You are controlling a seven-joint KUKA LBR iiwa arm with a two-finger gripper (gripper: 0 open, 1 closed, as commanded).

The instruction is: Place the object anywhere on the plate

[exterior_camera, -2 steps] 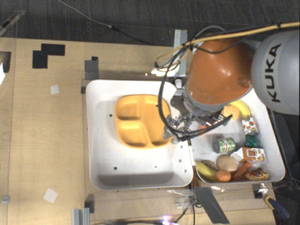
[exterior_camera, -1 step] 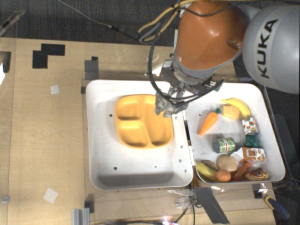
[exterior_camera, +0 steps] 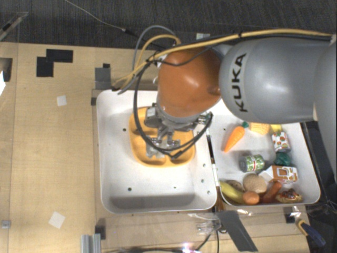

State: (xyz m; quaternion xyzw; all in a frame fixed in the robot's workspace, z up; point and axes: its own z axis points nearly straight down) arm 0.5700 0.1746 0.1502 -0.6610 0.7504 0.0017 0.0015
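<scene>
We see our jaws low over the yellow plate (exterior_camera: 138, 144) in the left bin (exterior_camera: 113, 162); we cannot tell their state. The carrot (exterior_camera: 234, 137) lies in the right bin (exterior_camera: 310, 181).

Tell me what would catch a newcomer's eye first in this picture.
The big grey KUKA arm with its orange band dominates, reaching in from the right over the left bin. Its gripper hangs directly above a yellow plate there. The right bin is crowded with toy food, notably a carrot and a banana.
</scene>
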